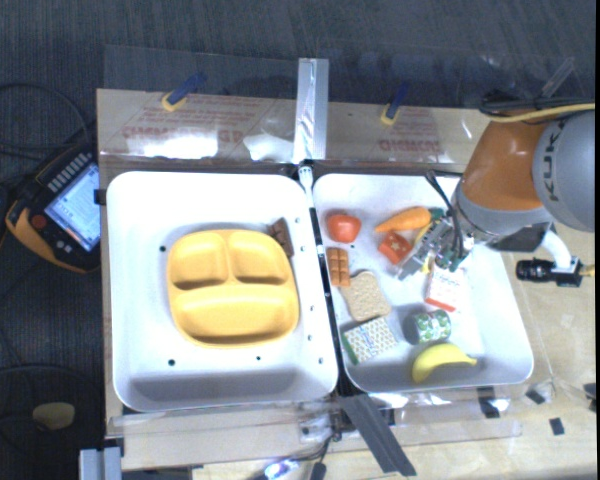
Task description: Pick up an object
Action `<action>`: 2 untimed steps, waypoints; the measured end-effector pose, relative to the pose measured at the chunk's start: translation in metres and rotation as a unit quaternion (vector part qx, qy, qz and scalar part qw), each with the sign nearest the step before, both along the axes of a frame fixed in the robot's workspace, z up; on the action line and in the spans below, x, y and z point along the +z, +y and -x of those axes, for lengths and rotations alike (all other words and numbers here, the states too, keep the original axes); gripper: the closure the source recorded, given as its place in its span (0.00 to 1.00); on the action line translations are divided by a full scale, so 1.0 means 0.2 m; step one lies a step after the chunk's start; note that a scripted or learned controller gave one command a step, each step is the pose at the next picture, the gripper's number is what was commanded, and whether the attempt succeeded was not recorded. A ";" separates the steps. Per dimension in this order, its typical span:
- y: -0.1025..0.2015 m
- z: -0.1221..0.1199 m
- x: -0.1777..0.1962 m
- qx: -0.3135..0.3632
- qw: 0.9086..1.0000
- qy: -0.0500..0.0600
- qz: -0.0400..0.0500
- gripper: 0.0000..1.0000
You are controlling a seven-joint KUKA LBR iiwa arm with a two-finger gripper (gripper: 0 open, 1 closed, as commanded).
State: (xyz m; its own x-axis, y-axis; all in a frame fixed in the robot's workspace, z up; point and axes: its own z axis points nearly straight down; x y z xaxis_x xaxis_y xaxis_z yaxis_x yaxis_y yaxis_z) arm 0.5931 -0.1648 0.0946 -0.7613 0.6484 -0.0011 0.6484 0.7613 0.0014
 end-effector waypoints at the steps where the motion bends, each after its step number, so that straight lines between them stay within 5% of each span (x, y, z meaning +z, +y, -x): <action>1: -0.02 0.00 -0.02 -0.132 0.991 -0.005 -0.002 0.00; 2: -0.02 0.00 0.03 -0.131 0.991 -0.006 -0.003 1.00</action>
State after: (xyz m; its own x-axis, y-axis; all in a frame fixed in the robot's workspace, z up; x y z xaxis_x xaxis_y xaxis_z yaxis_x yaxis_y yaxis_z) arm 0.5938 -0.1681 0.1008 -0.5664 0.8241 -0.0048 0.8240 0.5664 0.0145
